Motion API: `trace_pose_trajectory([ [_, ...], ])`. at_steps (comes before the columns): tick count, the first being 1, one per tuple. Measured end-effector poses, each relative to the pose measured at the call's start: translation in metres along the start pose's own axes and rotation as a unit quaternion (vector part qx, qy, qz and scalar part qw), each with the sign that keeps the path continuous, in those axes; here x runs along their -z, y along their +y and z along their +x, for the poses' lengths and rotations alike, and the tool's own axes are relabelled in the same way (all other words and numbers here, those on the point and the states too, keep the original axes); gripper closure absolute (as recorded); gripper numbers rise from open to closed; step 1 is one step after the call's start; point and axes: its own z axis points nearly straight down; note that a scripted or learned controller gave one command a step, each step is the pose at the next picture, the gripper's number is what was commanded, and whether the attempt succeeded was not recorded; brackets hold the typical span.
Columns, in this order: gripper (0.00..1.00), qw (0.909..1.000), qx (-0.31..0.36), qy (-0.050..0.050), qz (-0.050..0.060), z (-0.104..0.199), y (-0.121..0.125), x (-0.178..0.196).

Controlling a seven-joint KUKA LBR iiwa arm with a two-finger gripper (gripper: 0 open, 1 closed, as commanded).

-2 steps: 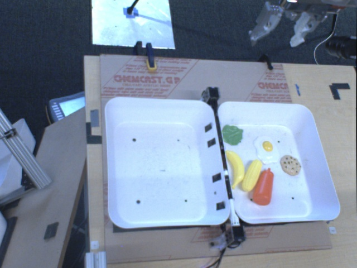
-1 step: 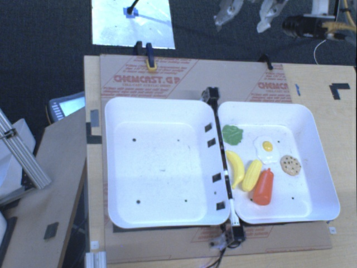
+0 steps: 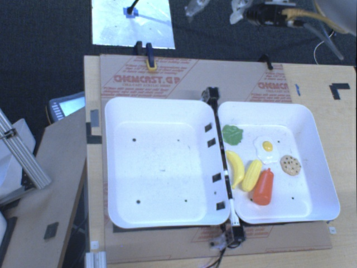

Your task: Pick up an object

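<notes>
The worktop [image 3: 184, 71] is a pale board printed with red lettering, and it carries two shallow white bins side by side. The left bin [image 3: 114, 149] and the right bin [image 3: 318, 144] meet along a dark seam with small black clips running down the middle.

Above the far edge of the worktop, over dark carpet, the gripper [image 3: 218, 1] hangs well apart from both bins. Its two pale fingers [image 3: 198, 1] stand visibly spread with a gap between them, so the jaws are open and nothing sits between them. A yellow cable [image 3: 312, 14] trails from the wrist toward the right.

All of the toy food lies in the right bin, gathered in its middle and left part. A red bottle [image 3: 263, 186] lies nearest the front, tilted, touching a yellow corn cob [image 3: 251, 175] on its left. Just beside the corn, close to the seam, a yellow banana [image 3: 236, 168] curves along the bin floor. Behind these, a fried egg [image 3: 266, 148] with a yellow yolk rests flat, and a green leafy piece [image 3: 232, 134] lies to its left near the bin's back. A round brown cookie [image 3: 290, 164] sits to the right of the egg, just apart from the bottle.

A silvery sheet [image 3: 133, 14] lies on the carpet beyond the worktop's left part.
</notes>
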Motion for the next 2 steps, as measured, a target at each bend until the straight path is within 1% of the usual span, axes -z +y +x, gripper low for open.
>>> trace_pose_trajectory([
  [1, 0.00, 1.0000, 0.000, 0.000, 0.000, 0.058, 0.000, 0.000],
  [2, 0.00, 1.0000, -0.001, 0.000, 0.000, 0.083, 0.000, 0.000],
])
